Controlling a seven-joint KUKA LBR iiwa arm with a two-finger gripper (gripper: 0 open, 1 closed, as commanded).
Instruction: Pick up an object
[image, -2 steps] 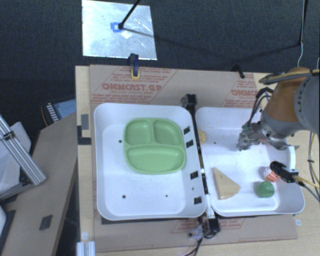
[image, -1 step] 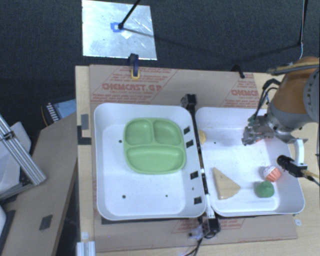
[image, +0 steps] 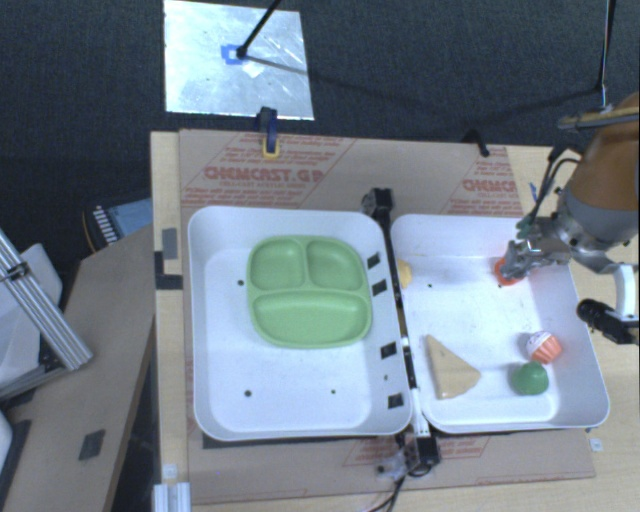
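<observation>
While the arm reaches in from the right over the far right part of the bench, its gripper sits low at the back right of the right bin, directly over a small red-orange object; that object shows at the fingertips and touches them, but whether it lies between the fingers or merely beneath them cannot be told, nor can the state of the claw be read. Right bin, further contents: one tan wedge-shaped piece near the front left, flat on the floor; one green ball near the front right; one small orange-and-white object just behind the green ball, near but seemingly apart from it; one small pale yellow item against the left wall, partly hidden by the rim. Left bin: one green divided plate with three compartments, lying flat towards the back centre, well apart from the walls. Bench: both bins rest side by side on a brown cardboard sheet printed with red lettering, a row of black clips along the seam between them. Beyond the bench: one silver square sheet on the dark floor.
</observation>
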